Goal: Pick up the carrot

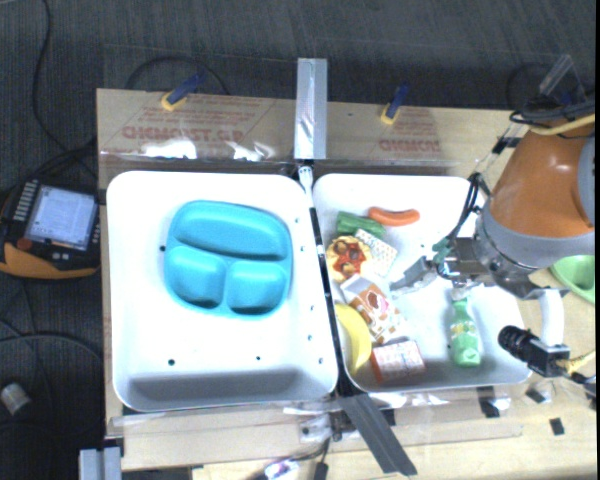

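The carrot (393,215) is small and orange and lies flat near the far wall of the right bin (500,368). A green vegetable (353,223) lies just to its left. My gripper (427,268) hangs over the middle of the right bin, below and to the right of the carrot and apart from it. Nothing shows in its grasp. The grey arm with its orange band (540,183) comes in from the right edge.
Around the gripper lie snack packets (365,258), a yellow banana (356,336), a small box (398,359) and a green bottle (464,332). The left bin (140,368) holds a blue three-part tray (227,256). A black handset (50,223) lies left of the bench.
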Available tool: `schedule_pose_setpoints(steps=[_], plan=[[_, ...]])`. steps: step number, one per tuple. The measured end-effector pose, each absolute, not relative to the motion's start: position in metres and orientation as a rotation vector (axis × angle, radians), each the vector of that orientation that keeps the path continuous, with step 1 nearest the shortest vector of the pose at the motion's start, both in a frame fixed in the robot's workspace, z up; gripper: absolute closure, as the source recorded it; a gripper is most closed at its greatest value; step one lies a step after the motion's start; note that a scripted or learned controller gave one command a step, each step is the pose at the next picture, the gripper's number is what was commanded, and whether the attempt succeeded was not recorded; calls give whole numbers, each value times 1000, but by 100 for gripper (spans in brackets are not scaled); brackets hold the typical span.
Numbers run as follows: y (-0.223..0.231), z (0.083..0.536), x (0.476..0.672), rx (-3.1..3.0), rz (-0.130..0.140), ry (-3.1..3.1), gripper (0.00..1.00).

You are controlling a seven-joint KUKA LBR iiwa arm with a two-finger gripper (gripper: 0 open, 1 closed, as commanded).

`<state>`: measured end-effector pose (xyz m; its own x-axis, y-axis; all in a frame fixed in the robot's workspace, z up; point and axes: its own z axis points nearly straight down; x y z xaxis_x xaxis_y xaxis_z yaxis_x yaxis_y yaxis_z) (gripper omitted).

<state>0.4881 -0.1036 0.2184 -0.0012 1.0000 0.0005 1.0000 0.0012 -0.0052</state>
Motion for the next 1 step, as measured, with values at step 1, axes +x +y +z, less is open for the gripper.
schedule_pose_setpoints(steps=[1], plan=[[-70,182,559,-2101,4,-2332,0]])
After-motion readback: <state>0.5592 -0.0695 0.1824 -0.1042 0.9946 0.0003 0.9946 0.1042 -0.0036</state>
